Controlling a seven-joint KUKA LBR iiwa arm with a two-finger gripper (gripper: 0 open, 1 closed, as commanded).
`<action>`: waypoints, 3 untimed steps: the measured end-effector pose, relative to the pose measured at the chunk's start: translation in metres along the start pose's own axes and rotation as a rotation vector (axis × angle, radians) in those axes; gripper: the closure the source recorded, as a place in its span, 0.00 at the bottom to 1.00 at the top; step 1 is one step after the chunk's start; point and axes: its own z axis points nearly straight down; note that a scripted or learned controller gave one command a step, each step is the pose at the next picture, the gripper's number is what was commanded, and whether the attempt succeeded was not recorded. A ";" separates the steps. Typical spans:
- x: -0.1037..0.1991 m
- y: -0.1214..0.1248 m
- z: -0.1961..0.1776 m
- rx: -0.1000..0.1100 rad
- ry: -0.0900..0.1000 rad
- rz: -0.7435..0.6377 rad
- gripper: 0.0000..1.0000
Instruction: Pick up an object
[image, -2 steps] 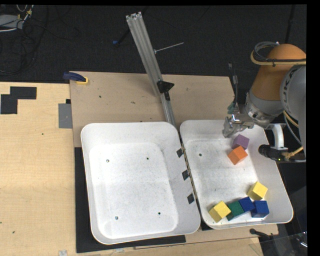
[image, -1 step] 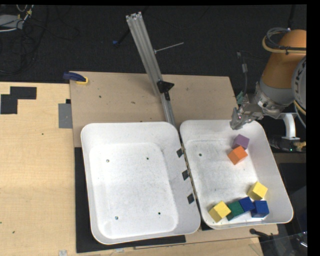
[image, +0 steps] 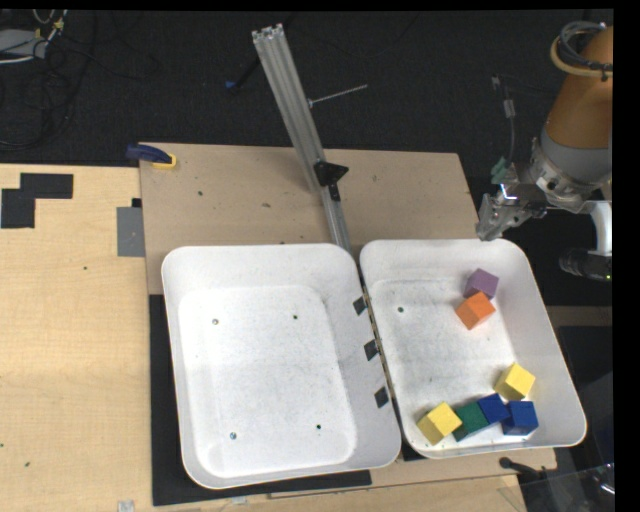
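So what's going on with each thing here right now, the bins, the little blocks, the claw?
Gripper: above the right bin's far edge, nothing visibly held.
Right bin: holds all the blocks.
Left bin: no blocks in it.
Purple block: touching the orange block.
Yellow blocks, green block, blue blocks: clustered at the near edge.

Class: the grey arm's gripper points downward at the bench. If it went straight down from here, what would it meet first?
Probably the far rim of the right-hand shallow white bin, near its far right corner: the two-finger gripper hangs just above it. Depth is unclear, so it may pass just outside.
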 end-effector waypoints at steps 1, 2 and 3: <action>0.051 -0.029 0.013 0.010 0.004 -0.003 1.00; 0.100 -0.063 0.022 0.012 0.004 -0.003 1.00; 0.137 -0.091 0.022 0.010 0.003 -0.002 1.00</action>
